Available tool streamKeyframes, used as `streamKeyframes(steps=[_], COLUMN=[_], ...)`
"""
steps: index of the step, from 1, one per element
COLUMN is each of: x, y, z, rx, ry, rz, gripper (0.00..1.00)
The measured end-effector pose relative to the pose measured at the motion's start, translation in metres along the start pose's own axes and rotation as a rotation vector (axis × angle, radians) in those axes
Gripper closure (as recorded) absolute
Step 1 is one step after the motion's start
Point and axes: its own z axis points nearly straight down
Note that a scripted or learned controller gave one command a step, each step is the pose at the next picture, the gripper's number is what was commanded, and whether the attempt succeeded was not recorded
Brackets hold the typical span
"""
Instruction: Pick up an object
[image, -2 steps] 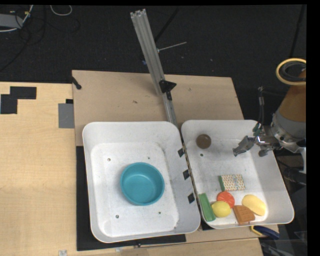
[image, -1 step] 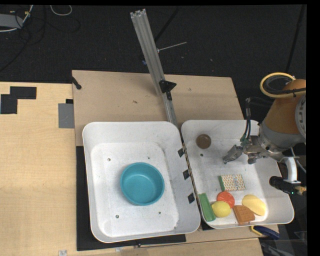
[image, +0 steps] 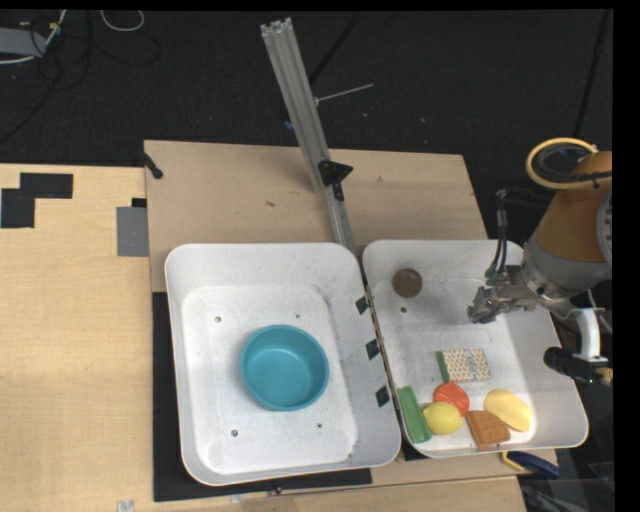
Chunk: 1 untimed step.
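Note:
My gripper (image: 483, 308) hangs low over the middle of the right bin (image: 440, 262), reaching in from the right. A brown ball (image: 407, 282) lies to its left near the bin's back. In front of it lie a speckled beige pad (image: 465, 364), a red ball (image: 452, 396), a yellow ball (image: 442, 418), a green bar (image: 413, 414), a yellow lemon-like piece (image: 508, 408) and a brown block (image: 487, 428). Nothing shows between the fingers.
The left bin (image: 200, 290) holds a teal bowl (image: 285, 366). A metal rail (image: 305, 115) slants down to the divide between the bins. Black clips (image: 372, 348) sit along that divide.

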Motion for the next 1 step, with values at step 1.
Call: streamKeyframes(steps=[1], x=[-0.0037], y=[-0.0072], z=[-0.0578], rx=[-0.005], ry=[-0.001], rz=[0.0], gripper=[1.0])
